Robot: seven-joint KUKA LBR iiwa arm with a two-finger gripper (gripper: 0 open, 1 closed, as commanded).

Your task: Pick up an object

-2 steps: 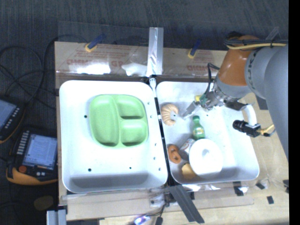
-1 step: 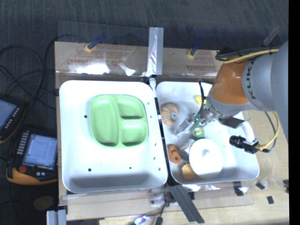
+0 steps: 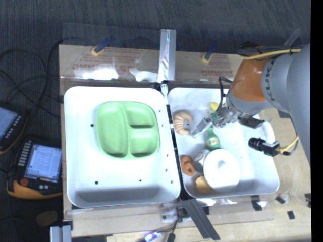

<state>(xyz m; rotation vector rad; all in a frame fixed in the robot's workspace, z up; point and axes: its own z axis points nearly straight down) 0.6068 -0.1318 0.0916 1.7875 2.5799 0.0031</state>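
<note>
Arm reaches from right into right bin [image 3: 270, 183]; gripper [image 3: 211, 124] low near bin centre, finger state cannot be told. Green bottle [image 3: 212, 140] just below gripper, croissant-like pastry [image 3: 182, 122] left, white roll [image 3: 221, 168] below. Green divided tray [image 3: 127, 128] in left bin [image 3: 81, 185]

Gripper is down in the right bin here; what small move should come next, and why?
Probably lower a little and close: the gripper hangs just above the green bottle, beside the tan ring toy, and nothing shows between its tips yet.
</note>
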